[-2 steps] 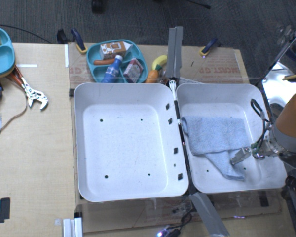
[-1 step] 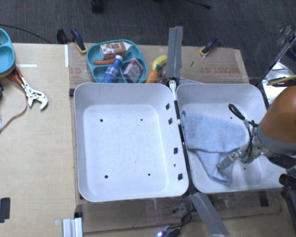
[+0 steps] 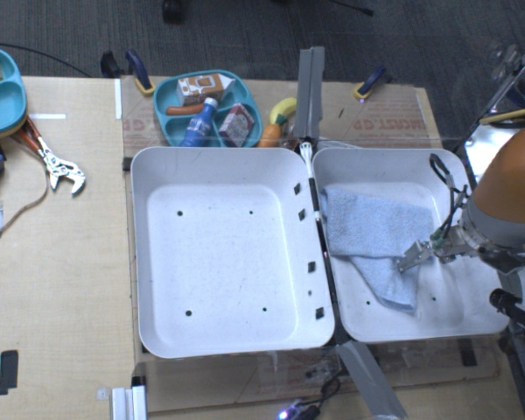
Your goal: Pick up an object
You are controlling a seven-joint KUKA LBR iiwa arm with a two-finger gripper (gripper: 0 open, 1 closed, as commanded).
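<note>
A pale blue-grey towel (image 3: 372,230) lies crumpled in the right white bin (image 3: 437,318). It covers that bin's left and middle, and a fold trails toward the front. My gripper (image 3: 414,257) reaches in from the right, low in the bin at the towel's lower right edge. Its metal tip sits right against the cloth. The towel lies flat on the bin floor, with no part visibly lifted. The orange band of the arm (image 3: 514,182) hangs over the bin's right rim.
The left white bin (image 3: 157,322) stands beside the right one, with a row of black clips (image 3: 313,265) along the shared wall. Behind the bins are a teal tray (image 3: 168,112) of small items and a banana (image 3: 283,110). A wrench (image 3: 61,173) lies on the bench at the left.
</note>
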